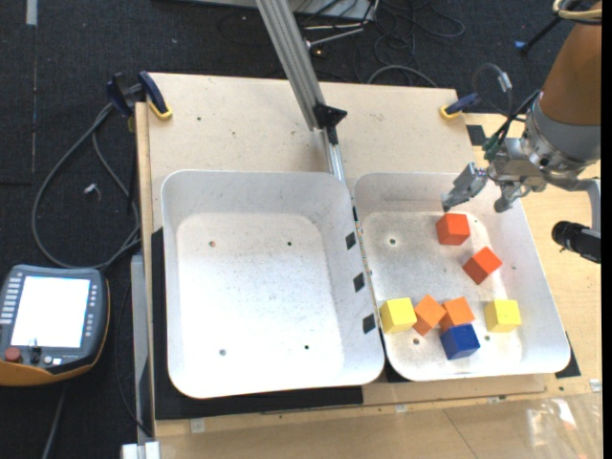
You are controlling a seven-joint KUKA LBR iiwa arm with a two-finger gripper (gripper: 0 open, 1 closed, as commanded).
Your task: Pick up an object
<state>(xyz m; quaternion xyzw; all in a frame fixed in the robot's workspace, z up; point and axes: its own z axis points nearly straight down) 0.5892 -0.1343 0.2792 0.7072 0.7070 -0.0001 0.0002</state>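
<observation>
A pale wooden bench stands on a dark floor strewn with cables, with a control pendant lying off to the left. Two shallow white bins sit side by side on the bench: the left bin and the right bin. A grey metal strut slants down from the top to the seam between them.

The arm reaches in from the right, and its gripper hangs over the far edge of the right bin. Its two fingers are spread apart, with nothing between them.

All the blocks lie in the right bin. An orange block sits just below the gripper, apart from it. A second orange block lies near it, toward the right. Along the near side, a yellow block touches a small orange block, which is beside another orange block. A blue block lies just in front of that one. Another yellow block rests to the right of this cluster.
</observation>
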